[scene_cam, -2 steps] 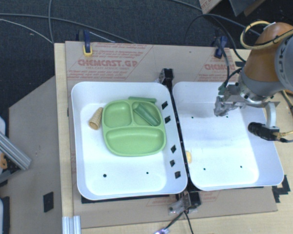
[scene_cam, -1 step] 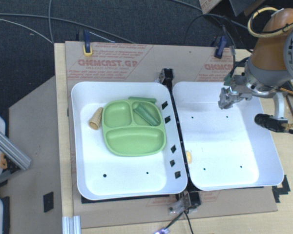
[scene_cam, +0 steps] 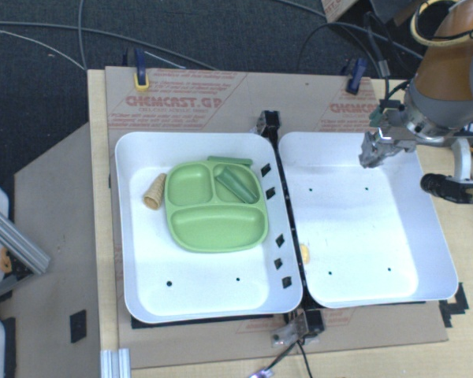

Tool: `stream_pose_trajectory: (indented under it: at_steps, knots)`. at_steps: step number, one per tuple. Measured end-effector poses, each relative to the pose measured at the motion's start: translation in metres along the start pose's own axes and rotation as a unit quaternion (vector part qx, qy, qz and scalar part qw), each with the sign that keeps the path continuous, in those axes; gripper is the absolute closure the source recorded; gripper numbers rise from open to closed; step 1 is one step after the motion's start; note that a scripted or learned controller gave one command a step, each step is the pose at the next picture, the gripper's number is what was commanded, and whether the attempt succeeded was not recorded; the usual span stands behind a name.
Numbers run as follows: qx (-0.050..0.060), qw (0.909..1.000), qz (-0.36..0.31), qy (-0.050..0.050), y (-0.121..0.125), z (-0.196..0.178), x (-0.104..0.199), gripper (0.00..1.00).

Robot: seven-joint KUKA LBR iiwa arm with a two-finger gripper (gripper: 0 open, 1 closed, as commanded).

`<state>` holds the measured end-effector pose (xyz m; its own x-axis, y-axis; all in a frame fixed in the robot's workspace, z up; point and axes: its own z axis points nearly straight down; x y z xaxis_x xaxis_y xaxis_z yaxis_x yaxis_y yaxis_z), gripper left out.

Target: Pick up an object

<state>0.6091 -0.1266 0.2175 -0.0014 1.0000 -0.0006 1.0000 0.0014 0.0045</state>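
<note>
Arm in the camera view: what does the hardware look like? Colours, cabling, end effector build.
The arm has an orange band above a rounded grey wrist section. A pale yellowish cable loop arcs beside the orange part, and dark cables run down toward the wrist. The end effector is small, metallic grey and boxy, with darker detail at its mount. No readable markings on it at this resolution.

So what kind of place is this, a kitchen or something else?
Most likely a robotics lab bench, not a kitchen: a robot arm reaches over two white bins, loose cables trail across the floor, and the green plate looks like a toy test object.
</note>
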Motion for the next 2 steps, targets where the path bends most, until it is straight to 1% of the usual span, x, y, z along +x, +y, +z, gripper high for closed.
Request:
stream_pose_trajectory:
  at_steps: [1, 2]
  knots:
    - [0.001, 1.0000, -0.002, 0.001, 0.011, -0.012, 0.057, 1.00]
    - [0.001, 1.0000, -0.002, 0.001, 0.018, -0.020, 0.107, 1.00]
